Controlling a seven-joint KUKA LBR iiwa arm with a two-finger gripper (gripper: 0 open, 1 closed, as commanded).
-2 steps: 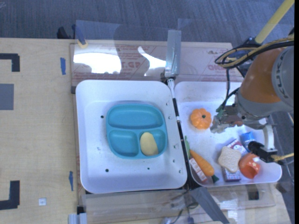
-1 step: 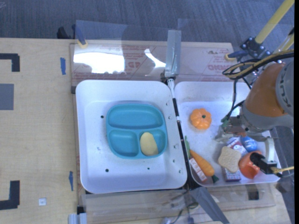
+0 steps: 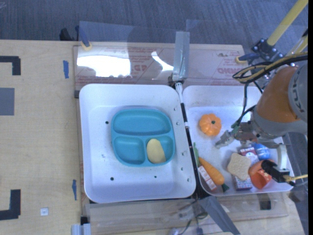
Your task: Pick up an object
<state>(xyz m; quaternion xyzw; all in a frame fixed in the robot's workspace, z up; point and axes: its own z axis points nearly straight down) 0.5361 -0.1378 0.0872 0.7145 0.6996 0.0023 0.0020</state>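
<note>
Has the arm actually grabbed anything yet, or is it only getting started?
Nothing looks lifted yet. The gripper sits low in the right bin, just right of the small orange pumpkin, with nothing visibly between its fingers. The carrot and the toast slice lie in that bin. The grasp and lift are left.

a small orange pumpkin [image 3: 210, 124] sits upright in the right bin, near a carrot [image 3: 211, 170], a toast slice [image 3: 238, 166] and a red cup [image 3: 258, 175].

Red print on clear panel [image 3: 146, 62] behind bins — too faint/mirrored to read; nothing else legible.
</note>
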